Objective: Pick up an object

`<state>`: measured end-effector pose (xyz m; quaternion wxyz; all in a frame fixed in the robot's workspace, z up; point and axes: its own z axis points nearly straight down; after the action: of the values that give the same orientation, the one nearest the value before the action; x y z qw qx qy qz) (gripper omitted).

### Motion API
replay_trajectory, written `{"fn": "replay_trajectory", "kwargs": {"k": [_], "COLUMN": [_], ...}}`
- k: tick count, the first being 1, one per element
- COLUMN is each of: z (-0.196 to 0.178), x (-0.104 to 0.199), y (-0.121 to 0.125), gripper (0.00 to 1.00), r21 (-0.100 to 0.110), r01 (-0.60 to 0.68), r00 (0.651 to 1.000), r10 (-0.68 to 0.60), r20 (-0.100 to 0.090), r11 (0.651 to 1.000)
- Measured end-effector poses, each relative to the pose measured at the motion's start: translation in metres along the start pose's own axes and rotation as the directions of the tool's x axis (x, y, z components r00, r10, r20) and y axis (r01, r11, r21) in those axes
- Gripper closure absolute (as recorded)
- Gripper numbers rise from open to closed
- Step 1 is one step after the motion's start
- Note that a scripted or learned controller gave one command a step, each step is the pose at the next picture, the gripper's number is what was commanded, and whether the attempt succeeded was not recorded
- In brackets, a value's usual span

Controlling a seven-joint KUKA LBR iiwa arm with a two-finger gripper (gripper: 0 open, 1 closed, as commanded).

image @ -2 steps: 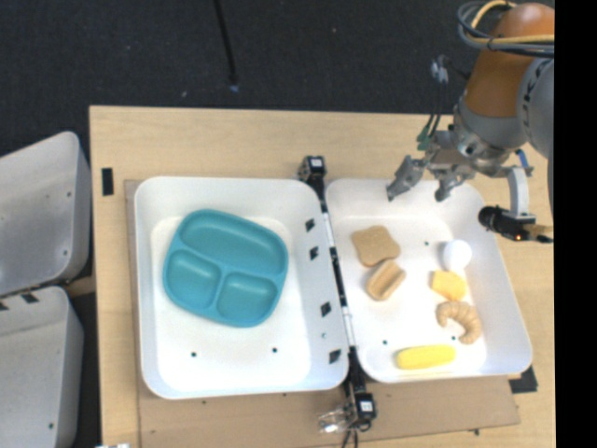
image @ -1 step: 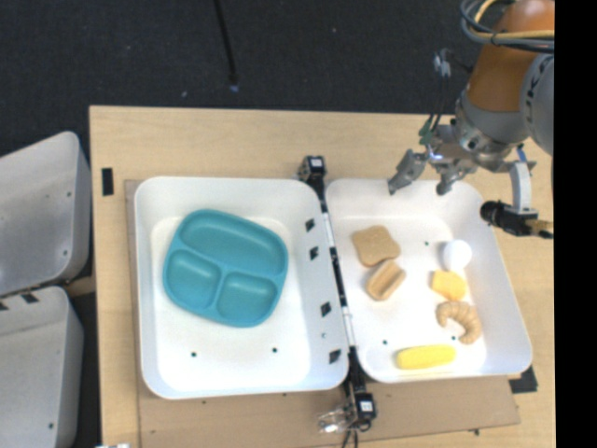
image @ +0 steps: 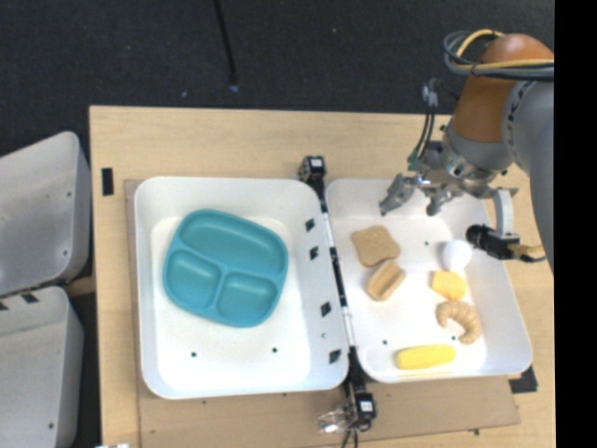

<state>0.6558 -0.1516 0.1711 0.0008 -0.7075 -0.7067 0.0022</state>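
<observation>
My gripper [image: 416, 198] hangs over the far part of the right bin [image: 365, 356], its two fingers spread open with nothing between them. Below it and nearer the camera lie several food pieces: a tan toast slice [image: 375, 245], a light brown bread roll [image: 385, 280], a white egg [image: 457, 253], a yellow chunk [image: 449, 285], a tan croissant [image: 461, 320] and a yellow corn-like piece [image: 425, 357]. The toast is the closest piece to the fingers, a little to their lower left.
The left bin [image: 159, 362] holds a blue divided plate [image: 225, 267]. A black-clipped divider [image: 332, 278] runs between the two bins. The wooden bench [image: 115, 147] rims both bins, and grey chair parts [image: 37, 215] stand at the left.
</observation>
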Motion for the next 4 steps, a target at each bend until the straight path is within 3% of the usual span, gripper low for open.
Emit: {"fn": "replay_trajectory", "kwargs": {"k": [1, 2, 3, 4], "z": [0.063, 0.069, 0.055, 0.011], "x": [-0.001, -0.002, -0.003, -0.005], "y": [-0.004, -0.003, 0.000, -0.003], "gripper": [0.00, 0.00, 1.00, 1.00], "r21": [-0.001, -0.006, -0.015, -0.008], "r01": [-0.002, -0.004, -0.005, -0.006], "r00": [1.000, 1.000, 1.000, 1.000], "r10": [0.002, 0.004, 0.005, 0.006], "r20": [0.000, 0.001, 0.002, -0.001], "r11": [1.000, 1.000, 1.000, 1.000]}}
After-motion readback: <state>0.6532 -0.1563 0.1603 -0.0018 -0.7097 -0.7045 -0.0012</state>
